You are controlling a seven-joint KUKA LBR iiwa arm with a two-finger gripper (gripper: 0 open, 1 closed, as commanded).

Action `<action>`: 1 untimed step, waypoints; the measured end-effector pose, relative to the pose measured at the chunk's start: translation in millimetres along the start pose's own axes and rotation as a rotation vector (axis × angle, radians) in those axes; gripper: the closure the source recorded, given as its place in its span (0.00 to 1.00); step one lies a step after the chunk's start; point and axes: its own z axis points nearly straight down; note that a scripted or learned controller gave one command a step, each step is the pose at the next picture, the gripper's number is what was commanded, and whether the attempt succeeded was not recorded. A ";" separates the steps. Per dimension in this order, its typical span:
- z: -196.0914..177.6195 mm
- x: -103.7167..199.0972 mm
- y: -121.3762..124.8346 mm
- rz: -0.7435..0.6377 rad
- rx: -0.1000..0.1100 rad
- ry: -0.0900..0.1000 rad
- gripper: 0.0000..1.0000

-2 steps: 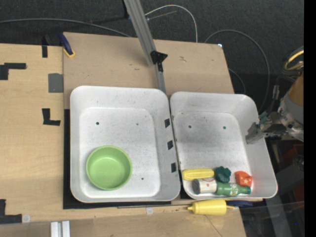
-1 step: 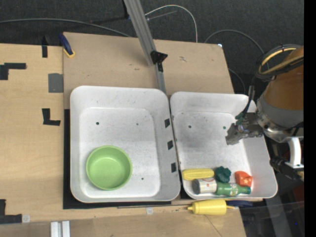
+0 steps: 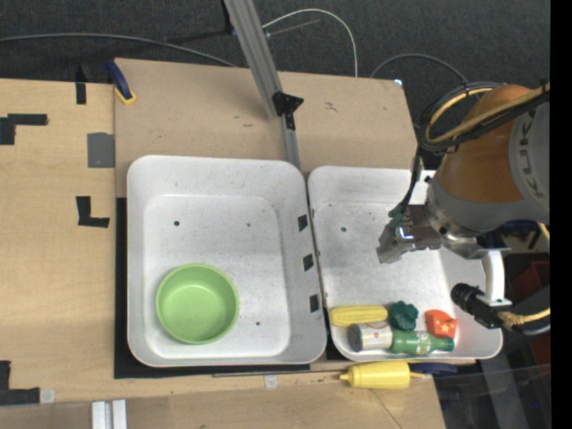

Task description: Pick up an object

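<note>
Two shallow white bins sit side by side on the tabletop point(image 3: 206, 114). The left bin point(image 3: 214, 177) holds a green bowl point(image 3: 197, 304) near its front left corner. The right bin point(image 3: 357, 195) has a cluster of small things along its front edge: a yellow corn cob point(image 3: 358, 315), a dark green lump point(image 3: 403, 313) just beside it, an orange piece point(image 3: 441, 323) further right, and a green bottle point(image 3: 398, 340) lying on its side in front of them. A yellow bottle point(image 3: 379, 375) lies outside the bin on the tabletop. The arm's hand point(image 3: 399, 239) hangs over the middle of the right bin, apart from the cluster; how far it is open I cannot tell, and nothing is visibly held
</note>
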 end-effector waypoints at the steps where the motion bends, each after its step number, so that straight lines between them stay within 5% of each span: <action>1: -8.1 46.8 12.4 -0.001 -0.002 0.000 1.00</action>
